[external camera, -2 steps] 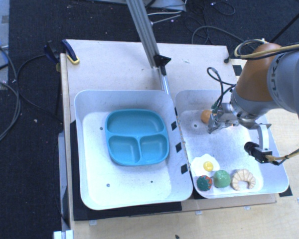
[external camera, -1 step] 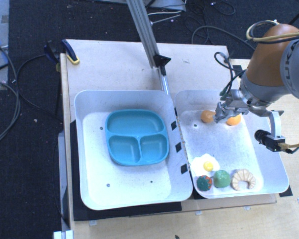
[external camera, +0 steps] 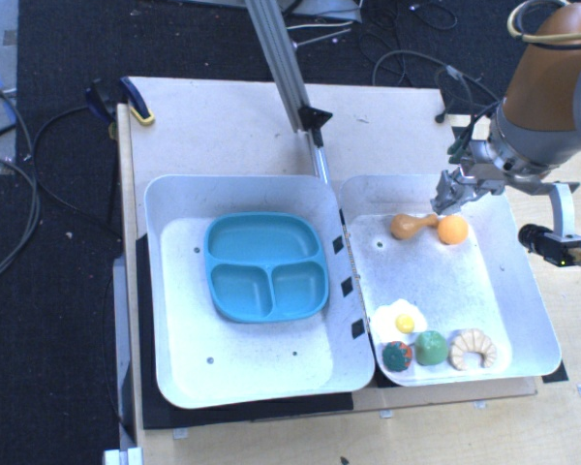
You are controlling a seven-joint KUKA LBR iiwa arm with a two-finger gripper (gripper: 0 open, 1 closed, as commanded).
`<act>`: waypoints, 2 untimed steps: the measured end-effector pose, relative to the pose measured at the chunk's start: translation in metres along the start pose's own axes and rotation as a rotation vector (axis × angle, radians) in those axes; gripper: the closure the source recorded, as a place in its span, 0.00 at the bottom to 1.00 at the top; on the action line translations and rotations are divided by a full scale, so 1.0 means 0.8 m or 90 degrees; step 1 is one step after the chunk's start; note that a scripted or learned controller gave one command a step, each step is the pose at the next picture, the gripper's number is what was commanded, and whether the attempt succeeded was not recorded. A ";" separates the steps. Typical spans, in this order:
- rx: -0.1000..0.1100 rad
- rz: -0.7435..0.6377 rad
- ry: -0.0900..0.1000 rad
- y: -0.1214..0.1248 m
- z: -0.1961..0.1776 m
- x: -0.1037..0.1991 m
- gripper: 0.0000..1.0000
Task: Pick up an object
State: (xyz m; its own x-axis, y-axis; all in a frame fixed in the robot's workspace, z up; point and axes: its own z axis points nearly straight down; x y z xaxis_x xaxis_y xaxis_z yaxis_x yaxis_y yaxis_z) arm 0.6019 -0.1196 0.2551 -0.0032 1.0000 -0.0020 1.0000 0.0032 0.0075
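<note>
Nearest, along the front edge of the right bin (external camera: 523, 289), lie a croissant (external camera: 473, 349), a green ball (external camera: 431, 347), a dark red-and-green ball (external camera: 397, 356) and a fried egg (external camera: 399, 319), packed close together. Beside it, the left bin (external camera: 174, 356) holds a blue divided tray (external camera: 267, 265). Farther back in the right bin rest an orange ball (external camera: 452, 230) and a tan drumstick-shaped piece (external camera: 412, 225), touching each other. Just above them hangs the end effector (external camera: 452, 196), close over the orange ball; whether it is open or closed cannot be told, and nothing shows between its tips. Both bins sit on the bench (external camera: 223, 124).
</note>
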 end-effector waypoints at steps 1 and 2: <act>0.003 0.000 0.001 0.001 -0.004 0.000 1.00; 0.005 -0.003 0.002 -0.002 -0.004 0.064 1.00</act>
State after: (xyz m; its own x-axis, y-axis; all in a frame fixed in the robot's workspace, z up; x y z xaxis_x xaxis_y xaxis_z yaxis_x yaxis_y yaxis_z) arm 0.6004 -0.0683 0.2581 -0.0076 1.0000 0.0013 1.0000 0.0076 -0.0011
